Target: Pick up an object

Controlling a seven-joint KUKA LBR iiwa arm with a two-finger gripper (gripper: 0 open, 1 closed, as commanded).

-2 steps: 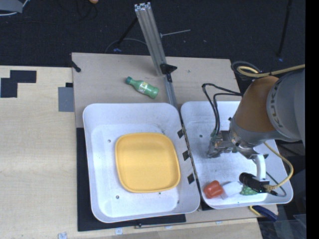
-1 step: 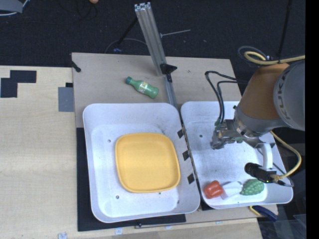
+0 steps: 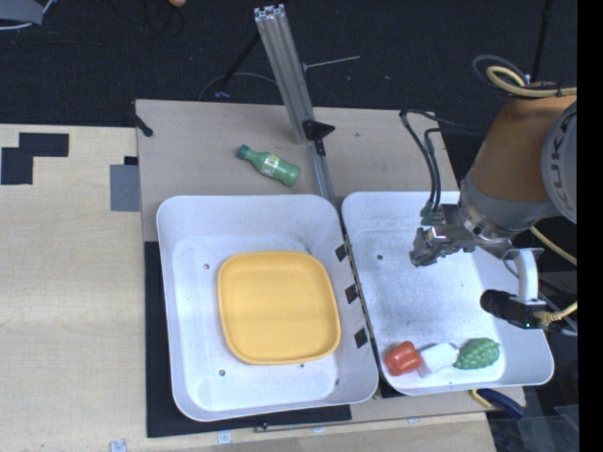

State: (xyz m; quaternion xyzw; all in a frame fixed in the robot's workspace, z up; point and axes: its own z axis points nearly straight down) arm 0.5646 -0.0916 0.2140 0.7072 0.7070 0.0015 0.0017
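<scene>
We saw the end effector (image 3: 426, 249) poised over the bare upper part of the right bin (image 3: 396, 217), and we could not tell its state. No object was in its grasp, so we judged the pick not yet begun. The candidates lay well apart from it along the bin's near edge: a smooth red piece (image 3: 403, 357), a white block (image 3: 439, 356), a knobbly green lump (image 3: 478, 353). A glossy yellow tray (image 3: 278, 306) sat in the left bin (image 3: 179, 252); a green bottle (image 3: 268, 165) lay on the worktop (image 3: 188, 149).

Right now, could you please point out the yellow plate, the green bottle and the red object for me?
yellow plate (image 3: 279, 306): camera view, its flat centre.
green bottle (image 3: 271, 166): camera view, mid-body by the label.
red object (image 3: 402, 357): camera view, middle of its top.
</scene>
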